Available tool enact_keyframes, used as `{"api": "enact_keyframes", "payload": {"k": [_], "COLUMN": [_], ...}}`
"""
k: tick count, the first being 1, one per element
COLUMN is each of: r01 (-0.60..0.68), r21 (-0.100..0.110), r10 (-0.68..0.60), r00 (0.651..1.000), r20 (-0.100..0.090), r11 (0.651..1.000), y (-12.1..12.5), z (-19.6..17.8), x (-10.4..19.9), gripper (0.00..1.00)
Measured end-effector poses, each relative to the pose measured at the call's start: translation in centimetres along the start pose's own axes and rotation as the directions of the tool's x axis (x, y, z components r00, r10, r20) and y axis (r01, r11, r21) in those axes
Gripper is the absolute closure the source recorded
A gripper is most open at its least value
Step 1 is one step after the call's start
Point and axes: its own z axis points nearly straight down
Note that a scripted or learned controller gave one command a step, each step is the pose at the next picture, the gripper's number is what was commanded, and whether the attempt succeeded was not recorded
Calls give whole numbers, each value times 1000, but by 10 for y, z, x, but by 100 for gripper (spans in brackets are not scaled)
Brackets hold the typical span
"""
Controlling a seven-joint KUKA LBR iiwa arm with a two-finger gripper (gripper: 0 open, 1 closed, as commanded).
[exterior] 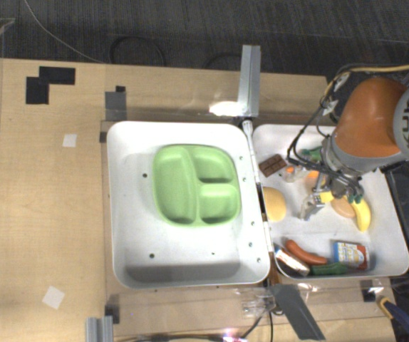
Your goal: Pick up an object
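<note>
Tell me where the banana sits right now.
The banana lies in the right bin, toward its right side, just right of the gripper and above the small can.

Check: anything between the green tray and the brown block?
Camera view: between green tray and brown block, bin walls and bare white floor.

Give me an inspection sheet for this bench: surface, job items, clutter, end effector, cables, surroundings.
Surface: wooden bench bearing left bin and right bin.
Job's things: in the right bin, banana, round yellow piece, brown block, sausage, small carton.
Clutter: green divided tray in the left bin.
Grippers: end effector low over the right bin; finger state unclear.
Cables: black wires by the wrist.
Surroundings: dark floor; black markers on bench.
</note>
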Motion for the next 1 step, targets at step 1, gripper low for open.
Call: {"api": "enact_keyframes", "payload": {"k": [1], "r01": [-5], "r21": [1], "r10": [5], "r00": [1000], "r20": [2], "r11": [1000], "y": [15], "z": [0], "x": [9], "gripper": [0]}}
